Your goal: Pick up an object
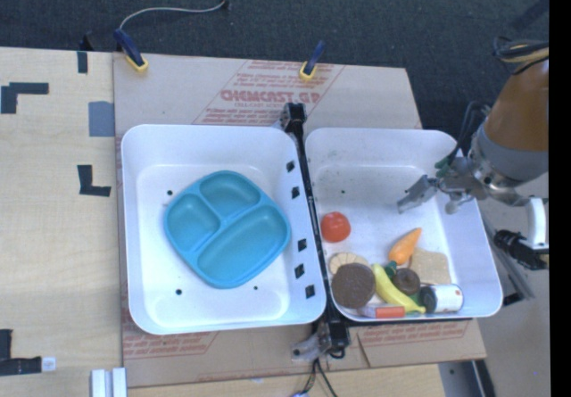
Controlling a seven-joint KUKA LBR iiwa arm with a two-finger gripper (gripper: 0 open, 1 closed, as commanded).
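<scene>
The toy foods lay crowded along the near edge of the right bin point(464, 235): a banana point(389, 288), a brown disc point(353, 283), a carrot point(404, 245) and a white-capped piece point(443, 298), with a tomato point(335, 227) apart toward the dividing wall. The gripper point(435, 192) hung over that bin's bare far half, its fingers spread and holding nothing, evidently poised to descend though no target was yet evident. The left bin point(143, 208) carried a blue divided plate point(227, 227) at its centre.
</scene>
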